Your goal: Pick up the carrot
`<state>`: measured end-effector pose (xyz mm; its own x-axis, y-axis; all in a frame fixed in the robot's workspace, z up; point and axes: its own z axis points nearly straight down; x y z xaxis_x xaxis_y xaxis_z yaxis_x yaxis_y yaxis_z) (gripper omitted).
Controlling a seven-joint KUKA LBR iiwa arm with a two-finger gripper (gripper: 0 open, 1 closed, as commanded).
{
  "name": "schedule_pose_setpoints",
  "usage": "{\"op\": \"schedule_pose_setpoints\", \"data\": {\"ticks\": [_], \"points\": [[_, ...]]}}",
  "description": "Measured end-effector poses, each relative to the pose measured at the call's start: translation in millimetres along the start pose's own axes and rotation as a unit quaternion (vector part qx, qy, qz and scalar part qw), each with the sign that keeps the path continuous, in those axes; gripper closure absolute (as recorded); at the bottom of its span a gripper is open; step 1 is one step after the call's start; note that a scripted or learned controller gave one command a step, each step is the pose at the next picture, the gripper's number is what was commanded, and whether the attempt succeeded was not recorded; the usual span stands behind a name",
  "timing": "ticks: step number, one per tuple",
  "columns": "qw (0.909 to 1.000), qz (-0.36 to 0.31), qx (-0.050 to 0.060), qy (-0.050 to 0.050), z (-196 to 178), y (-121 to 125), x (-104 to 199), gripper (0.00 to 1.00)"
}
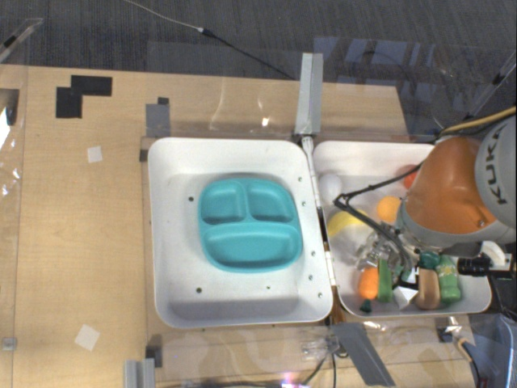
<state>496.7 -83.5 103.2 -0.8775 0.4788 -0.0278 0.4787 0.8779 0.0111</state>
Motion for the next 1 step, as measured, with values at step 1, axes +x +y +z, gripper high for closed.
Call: {"op": "schedule_pose_setpoints", "data": {"ticks": [1], "points": [[1.0000, -0.002, 0.000, 0.008, -85.5, 88.1, 28.8, 1.00]]}}
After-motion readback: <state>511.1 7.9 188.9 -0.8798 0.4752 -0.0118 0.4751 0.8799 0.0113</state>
